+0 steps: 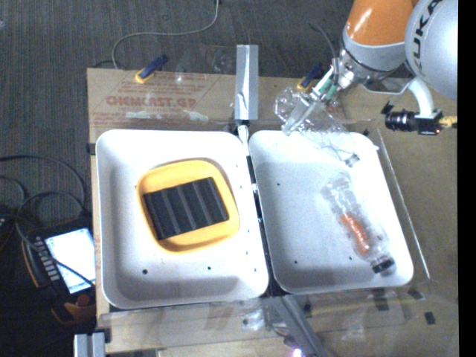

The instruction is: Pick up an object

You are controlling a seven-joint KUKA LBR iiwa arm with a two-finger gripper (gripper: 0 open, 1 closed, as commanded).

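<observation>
Approach step: gripper [297, 121] hovers over right bin's [297, 266] far edge, jaws' opening unclear, nothing visibly held. Plastic bottle [355, 225] lies near that bin's right side; next, descend onto it.

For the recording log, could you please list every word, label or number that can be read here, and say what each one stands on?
"KUKA", reading vertically, on the grey arm.
"CHEMCAST GP", in faint red letters, on the brown board behind the bins; the last letters are unclear.
The lit screen of the handheld device on the floor is too small to read.
The plastic bottle shows orange but no readable label.
</observation>
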